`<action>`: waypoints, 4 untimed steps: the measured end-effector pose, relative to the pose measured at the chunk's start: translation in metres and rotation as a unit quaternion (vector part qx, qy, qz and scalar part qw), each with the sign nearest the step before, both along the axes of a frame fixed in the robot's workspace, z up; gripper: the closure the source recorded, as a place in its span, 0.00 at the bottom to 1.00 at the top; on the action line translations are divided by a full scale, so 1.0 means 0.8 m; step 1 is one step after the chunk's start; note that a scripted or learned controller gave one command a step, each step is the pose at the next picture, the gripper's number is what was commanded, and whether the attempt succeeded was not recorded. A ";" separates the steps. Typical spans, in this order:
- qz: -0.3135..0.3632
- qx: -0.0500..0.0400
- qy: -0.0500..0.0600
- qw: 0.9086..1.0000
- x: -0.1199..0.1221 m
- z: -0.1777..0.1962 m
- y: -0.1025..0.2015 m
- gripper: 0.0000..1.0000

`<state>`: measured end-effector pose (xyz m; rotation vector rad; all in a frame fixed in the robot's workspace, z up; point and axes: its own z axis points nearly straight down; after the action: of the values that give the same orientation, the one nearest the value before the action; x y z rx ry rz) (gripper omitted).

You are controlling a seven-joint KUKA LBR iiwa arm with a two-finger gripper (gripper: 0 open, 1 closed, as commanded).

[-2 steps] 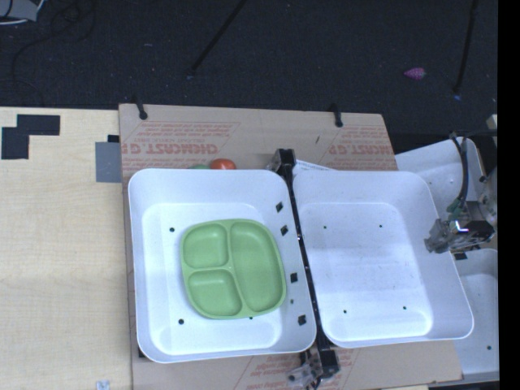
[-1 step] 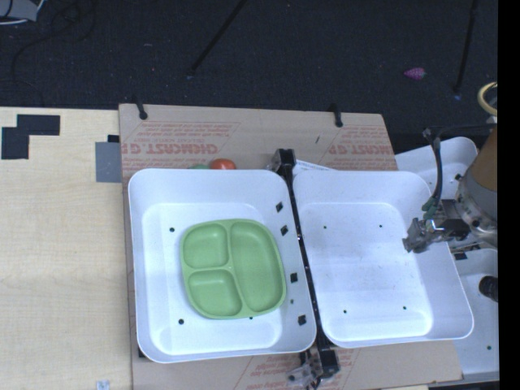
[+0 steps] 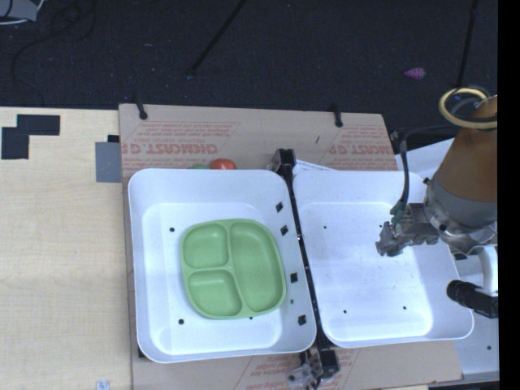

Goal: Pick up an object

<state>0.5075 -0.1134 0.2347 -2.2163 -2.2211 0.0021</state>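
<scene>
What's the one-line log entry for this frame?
arm: over right bin | gripper: nothing seen held | green plate: left bin | pick: not done

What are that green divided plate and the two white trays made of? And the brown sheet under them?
The green divided plate looks like moulded plastic: even colour, soft matte sheen, rounded ridges. The white trays seem to be thin formed plastic, smooth and slightly glossy with rounded corners. The brown sheet appears to be cardboard, dull, with red printed lettering.

Even, fairly bright light falls from above; the two white bins [image 3: 154, 218] look slightly washed out. Beyond them the dark floor [image 3: 244, 39] stays dim. Shadows are soft, detail mildly blurred throughout.
</scene>
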 end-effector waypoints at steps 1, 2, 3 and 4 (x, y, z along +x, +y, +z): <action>0.000 0.000 0.000 1.000 0.006 -0.014 0.065 1.00; 0.001 0.000 0.000 1.000 0.014 -0.005 0.129 1.00; 0.001 0.000 0.001 1.000 0.011 -0.020 0.197 1.00; 0.002 0.000 0.000 1.000 0.015 -0.013 0.272 1.00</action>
<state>0.5195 0.1043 0.2240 -2.2122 -2.2250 0.0021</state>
